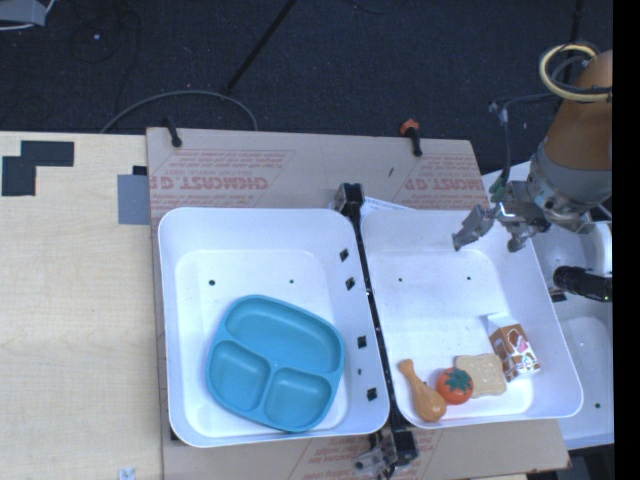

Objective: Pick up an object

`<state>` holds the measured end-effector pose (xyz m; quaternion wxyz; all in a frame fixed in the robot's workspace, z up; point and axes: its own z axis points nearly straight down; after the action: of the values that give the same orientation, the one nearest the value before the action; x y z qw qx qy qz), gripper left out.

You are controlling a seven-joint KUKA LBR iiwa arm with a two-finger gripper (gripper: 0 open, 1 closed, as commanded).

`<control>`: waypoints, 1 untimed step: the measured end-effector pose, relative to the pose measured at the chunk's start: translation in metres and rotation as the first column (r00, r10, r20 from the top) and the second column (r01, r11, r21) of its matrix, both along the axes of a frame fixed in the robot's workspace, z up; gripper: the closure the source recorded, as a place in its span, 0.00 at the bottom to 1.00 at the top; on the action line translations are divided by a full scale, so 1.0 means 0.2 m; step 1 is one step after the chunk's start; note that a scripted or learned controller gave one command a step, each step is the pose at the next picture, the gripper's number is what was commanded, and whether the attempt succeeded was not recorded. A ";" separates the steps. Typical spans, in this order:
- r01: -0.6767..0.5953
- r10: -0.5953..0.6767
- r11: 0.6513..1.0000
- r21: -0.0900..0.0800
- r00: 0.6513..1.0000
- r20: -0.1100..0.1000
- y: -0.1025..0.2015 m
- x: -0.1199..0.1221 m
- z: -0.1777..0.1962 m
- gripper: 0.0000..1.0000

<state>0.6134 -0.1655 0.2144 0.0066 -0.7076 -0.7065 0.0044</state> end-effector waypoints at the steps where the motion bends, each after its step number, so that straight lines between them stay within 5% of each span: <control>1: -0.002 0.002 1.000 -0.002 1.000 0.013 0.00 0.01 0.04 0.00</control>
<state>0.6161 -0.1655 0.2222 0.0013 -0.7070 -0.7072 0.0007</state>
